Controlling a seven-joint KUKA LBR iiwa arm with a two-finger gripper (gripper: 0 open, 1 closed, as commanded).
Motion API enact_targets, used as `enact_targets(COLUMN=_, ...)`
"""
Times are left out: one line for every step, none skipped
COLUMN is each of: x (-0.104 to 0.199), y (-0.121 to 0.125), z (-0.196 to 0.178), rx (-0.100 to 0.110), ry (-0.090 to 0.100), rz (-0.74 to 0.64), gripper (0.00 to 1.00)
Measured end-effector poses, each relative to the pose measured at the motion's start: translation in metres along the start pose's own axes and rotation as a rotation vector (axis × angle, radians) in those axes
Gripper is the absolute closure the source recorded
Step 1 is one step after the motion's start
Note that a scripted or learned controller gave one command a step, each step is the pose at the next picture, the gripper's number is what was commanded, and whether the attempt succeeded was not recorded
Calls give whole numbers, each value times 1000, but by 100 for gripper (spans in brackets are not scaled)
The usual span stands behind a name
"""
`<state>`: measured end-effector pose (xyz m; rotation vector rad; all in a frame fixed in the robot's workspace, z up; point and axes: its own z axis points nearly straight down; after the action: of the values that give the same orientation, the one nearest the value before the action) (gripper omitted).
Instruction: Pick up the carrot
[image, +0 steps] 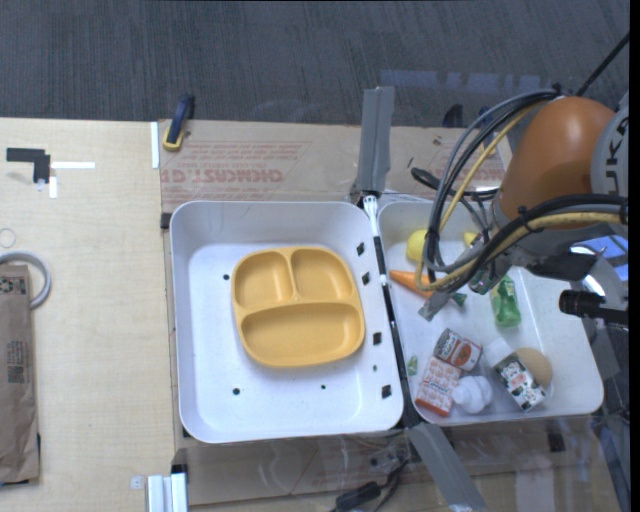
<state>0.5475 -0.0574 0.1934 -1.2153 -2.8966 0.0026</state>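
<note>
The carrot (405, 280) lies in the right bin (570, 400), close to its left wall, with its orange tip pointing left. Its thicker end is hidden under cables and the arm's wrist. My gripper (438, 300) hangs low over that hidden end of the carrot, reaching in from the right under the orange band (555, 150). Cables and the wrist cover the gripper's tip, and whether it touches the carrot is unclear.
Sharing the right bin are a yellow fruit (420, 243), a green packet (506, 303), a red-labelled can (457, 350), a red-and-white packet (435, 385), a white bottle (472, 393) and a brown bun (533, 364). The left bin (200, 400) holds a yellow divided plate (297, 305).
</note>
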Motion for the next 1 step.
enact_targets(x=-88, y=-8, z=97, rx=-1, ry=-3, rz=-94, gripper=0)
